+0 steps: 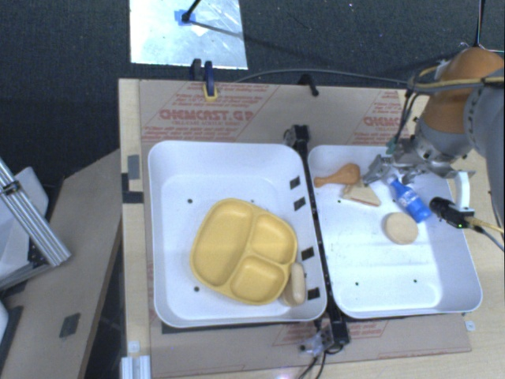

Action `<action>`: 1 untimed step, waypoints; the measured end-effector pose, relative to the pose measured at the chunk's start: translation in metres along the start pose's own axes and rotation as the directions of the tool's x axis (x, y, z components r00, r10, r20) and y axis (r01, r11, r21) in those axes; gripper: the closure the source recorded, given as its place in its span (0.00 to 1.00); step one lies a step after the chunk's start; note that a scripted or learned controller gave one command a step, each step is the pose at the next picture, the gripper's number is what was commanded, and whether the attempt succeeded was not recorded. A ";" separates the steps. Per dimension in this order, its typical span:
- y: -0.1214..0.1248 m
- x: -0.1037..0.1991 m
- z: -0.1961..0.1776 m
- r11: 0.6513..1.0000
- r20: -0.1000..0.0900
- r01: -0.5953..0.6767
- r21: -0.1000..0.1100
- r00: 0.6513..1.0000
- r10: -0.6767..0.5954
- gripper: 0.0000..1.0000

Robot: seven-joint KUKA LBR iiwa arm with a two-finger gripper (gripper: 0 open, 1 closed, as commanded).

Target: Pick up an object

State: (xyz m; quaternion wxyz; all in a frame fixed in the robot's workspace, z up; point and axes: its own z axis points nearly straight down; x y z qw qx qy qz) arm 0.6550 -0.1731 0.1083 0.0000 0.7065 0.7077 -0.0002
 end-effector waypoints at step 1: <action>0.002 0.000 -0.014 1.000 0.001 0.001 -0.007 1.000 -0.001 1.00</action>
